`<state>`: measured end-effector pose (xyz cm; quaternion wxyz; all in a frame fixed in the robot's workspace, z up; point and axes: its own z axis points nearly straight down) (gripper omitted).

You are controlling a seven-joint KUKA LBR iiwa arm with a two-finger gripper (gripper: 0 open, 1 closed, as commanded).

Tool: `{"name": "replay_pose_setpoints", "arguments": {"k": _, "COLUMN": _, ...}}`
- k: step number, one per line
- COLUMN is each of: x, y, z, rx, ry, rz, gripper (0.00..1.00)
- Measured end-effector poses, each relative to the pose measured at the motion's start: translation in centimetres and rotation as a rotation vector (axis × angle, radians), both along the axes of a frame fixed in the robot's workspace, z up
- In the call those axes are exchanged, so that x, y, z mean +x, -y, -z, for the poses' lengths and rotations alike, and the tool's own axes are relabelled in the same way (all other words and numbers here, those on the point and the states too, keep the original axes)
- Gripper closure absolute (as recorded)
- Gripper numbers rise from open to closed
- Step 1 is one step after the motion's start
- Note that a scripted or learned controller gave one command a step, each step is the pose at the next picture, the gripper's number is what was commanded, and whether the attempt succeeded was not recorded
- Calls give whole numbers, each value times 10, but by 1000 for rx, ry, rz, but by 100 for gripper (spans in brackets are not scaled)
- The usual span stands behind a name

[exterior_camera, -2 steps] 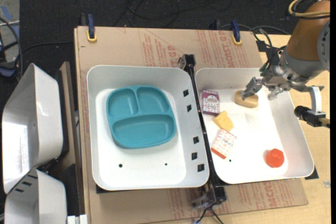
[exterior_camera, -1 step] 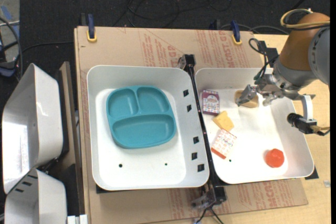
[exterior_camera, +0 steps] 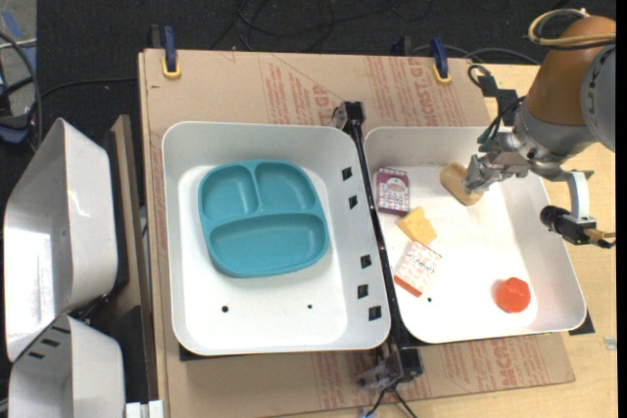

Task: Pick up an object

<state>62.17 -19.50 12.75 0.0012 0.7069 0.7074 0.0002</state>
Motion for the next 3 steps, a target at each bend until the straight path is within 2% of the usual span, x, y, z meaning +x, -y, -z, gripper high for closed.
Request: {"name": "replay_pose_setpoints", "arguments": {"k": 3, "x": 8, "y": 5, "z": -138, "rx": -2, "ry": 5, "rz": -2, "gripper": 100}}
